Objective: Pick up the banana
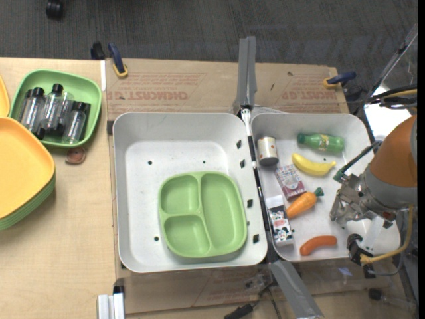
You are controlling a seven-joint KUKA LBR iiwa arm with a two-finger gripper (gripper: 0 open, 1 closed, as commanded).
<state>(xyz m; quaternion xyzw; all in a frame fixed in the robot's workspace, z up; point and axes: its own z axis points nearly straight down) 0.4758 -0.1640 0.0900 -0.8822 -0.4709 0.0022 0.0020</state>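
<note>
Nearest me at the bottom of the view, I see the front rims of the two white bins, and in the right bin (358, 126) an orange sausage-shaped toy (318, 244) lies close to that front wall. Just left of it a small printed carton (280, 224) rests along the bin's left wall, with a toy carrot (302, 204) above it and a pink packet (289, 181) beyond that. The banana (313, 165) lies flat farther back, toward the middle of the right bin, with a green bottle (321, 141) on its side just behind it and a small metal can (267, 150) to its left.

The gripper (346, 208) hangs at the right side of this bin, well apart from the banana and nearer the carrot's tip. I cannot tell how it is set; nothing shows in its grasp.

In the left bin (133, 178) I see a green divided tray (202, 213). On the bench to the left stand a green dish (86, 88) holding dark-capped bottles (53, 111), and a stack of yellow plates (23, 178).
</note>
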